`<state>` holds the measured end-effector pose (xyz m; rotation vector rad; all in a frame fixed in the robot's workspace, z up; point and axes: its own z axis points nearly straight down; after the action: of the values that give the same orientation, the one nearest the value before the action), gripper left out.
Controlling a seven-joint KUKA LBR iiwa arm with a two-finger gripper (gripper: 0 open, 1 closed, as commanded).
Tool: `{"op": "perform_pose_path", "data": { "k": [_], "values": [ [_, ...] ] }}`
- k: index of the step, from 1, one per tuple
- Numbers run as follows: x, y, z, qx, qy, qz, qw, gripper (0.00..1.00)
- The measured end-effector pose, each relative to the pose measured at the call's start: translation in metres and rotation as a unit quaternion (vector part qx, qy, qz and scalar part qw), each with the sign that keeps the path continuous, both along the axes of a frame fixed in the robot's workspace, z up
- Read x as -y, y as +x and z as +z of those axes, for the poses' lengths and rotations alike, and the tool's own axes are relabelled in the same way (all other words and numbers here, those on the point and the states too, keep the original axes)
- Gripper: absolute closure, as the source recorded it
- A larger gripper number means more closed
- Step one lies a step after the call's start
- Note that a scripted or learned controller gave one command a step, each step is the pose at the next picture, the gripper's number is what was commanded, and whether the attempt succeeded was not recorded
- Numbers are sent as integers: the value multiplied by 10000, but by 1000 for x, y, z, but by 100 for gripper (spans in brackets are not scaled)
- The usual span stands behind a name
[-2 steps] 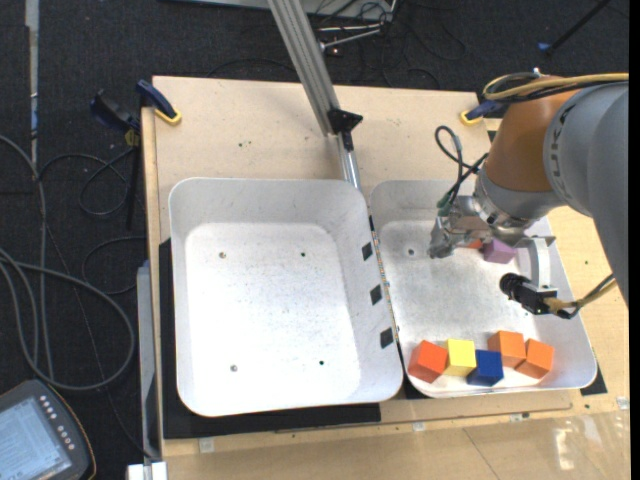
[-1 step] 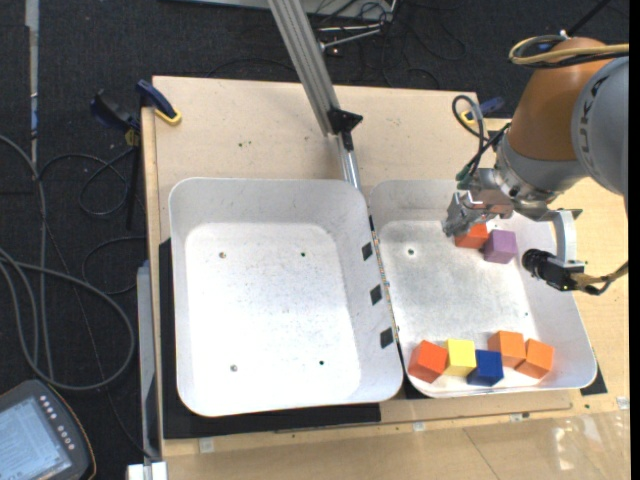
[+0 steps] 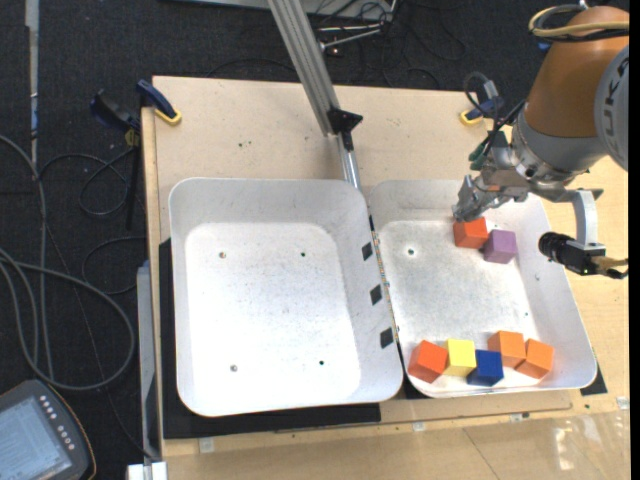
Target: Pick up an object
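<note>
As the gripper point(image 3: 471, 211) hangs just above an orange block point(image 3: 470, 233) beside a purple block point(image 3: 500, 245) in the right bin point(image 3: 560, 298), its jaw state impossible to tell, a clean grasp calls for descending squarely without nudging the neighbour.

Your arm point(image 3: 575, 88) reaches in from the right, orange band above the wrist, elbow high; your gripper point(image 3: 468, 211) points steeply down, wrist tilted up and right of its fingertips.
</note>
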<state>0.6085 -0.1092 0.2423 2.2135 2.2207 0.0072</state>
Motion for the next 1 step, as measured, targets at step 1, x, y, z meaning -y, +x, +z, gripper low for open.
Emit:
{"op": "perform_pose_path", "data": {
  "k": [1],
  "values": [
    [0, 1, 51, -4, -3, 1, 10000, 100]
  ]
}}
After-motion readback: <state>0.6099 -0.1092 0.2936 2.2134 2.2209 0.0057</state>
